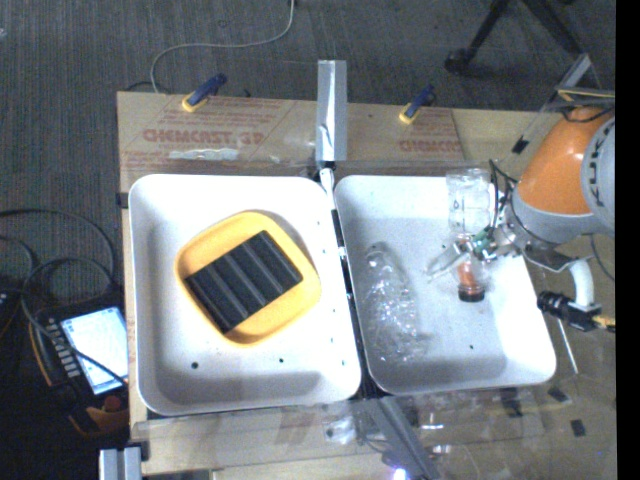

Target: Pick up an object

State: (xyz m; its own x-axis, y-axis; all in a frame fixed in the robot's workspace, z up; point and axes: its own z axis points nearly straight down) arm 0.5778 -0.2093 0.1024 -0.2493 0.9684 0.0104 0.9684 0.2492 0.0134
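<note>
A yellow pad with a black ridged top (248, 276) lies in the middle of the left bin (160, 368). In the right bin (520, 358), a crumpled clear plastic bottle (390, 303) rests lengthwise near the left wall. My gripper (470, 268) reaches in from the right and hangs over the right bin's upper middle, well to the right of the bottle. A small reddish-brown piece (471, 288) sits right at its tip; whether that is a separate object I cannot tell. The arm's orange band (562, 173) is at the right edge.
A metal post (331, 118) stands at the back between the two bins. Two blue-and-yellow clamps (203, 91) (416, 103) hold the cardboard base. A black-tipped white part of the arm (572, 308) overhangs the right bin's right rim.
</note>
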